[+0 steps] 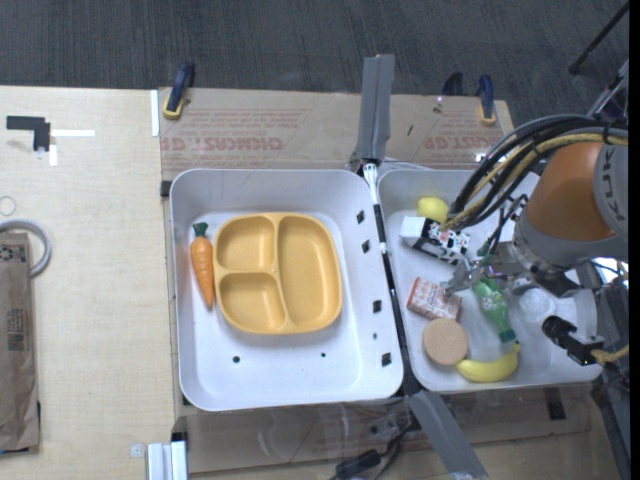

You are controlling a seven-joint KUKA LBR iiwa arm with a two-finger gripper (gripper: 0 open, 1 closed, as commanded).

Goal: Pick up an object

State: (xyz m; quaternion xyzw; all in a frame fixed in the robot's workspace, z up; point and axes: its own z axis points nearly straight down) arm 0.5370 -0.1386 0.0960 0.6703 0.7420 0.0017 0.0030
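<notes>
Jaws (487, 280) low in right bin (560, 368), over green bottle (493, 306), grip state unclear, arm bent down

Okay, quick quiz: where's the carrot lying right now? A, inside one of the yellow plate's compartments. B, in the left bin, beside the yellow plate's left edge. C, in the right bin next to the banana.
B: the carrot lies on the floor of the left bin, alongside the left edge of the yellow plate, outside its compartments.
</notes>
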